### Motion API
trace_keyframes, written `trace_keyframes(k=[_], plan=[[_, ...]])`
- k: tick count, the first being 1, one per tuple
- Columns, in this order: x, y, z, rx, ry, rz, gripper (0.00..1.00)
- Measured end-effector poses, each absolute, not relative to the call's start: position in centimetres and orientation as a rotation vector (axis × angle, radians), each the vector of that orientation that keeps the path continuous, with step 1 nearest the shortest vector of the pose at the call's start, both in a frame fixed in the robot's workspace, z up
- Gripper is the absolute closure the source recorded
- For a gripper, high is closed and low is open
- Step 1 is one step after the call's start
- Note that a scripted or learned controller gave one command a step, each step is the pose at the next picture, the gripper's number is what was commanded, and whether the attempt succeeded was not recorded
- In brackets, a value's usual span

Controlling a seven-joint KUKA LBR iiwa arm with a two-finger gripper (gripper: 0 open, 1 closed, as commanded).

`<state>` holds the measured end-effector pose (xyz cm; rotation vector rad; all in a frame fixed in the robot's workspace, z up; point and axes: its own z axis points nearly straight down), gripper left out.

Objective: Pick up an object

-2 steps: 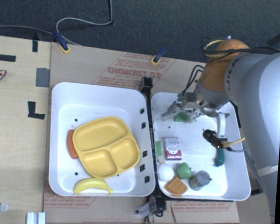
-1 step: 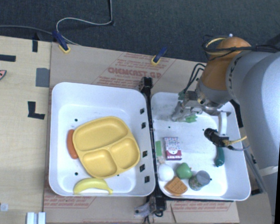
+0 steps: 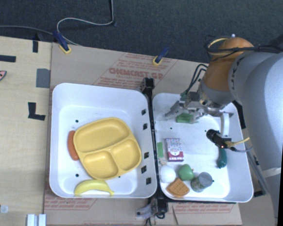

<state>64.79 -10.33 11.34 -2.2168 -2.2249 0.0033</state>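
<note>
My gripper (image 3: 183, 111) hangs over the far left part of the right bin (image 3: 238, 191). A small green object (image 3: 184, 119) lies right under it, touching or very close; I cannot tell whether it is gripped. Nearer the front of this bin lie a pink-and-red box (image 3: 173, 149), a thin green strip (image 3: 159, 150), a white ball (image 3: 167, 174), a green rounded toy (image 3: 185, 172), a grey can (image 3: 203, 181), an orange waffle piece (image 3: 178, 187) and a teal object (image 3: 221, 160).
The left bin (image 3: 64, 104) holds a yellow divided plate (image 3: 108, 146), an orange-red sausage-like toy (image 3: 72, 145) at its left edge and a banana (image 3: 94, 188) at the front. A black divider (image 3: 149, 130) runs between the bins. The grey arm (image 3: 265, 95) covers the right bin's far right side.
</note>
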Motion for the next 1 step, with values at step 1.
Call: trace_keyframes(k=[1], plan=[[64.38,-12.08,8.58,-2.221,-2.224,0.000,0.00]])
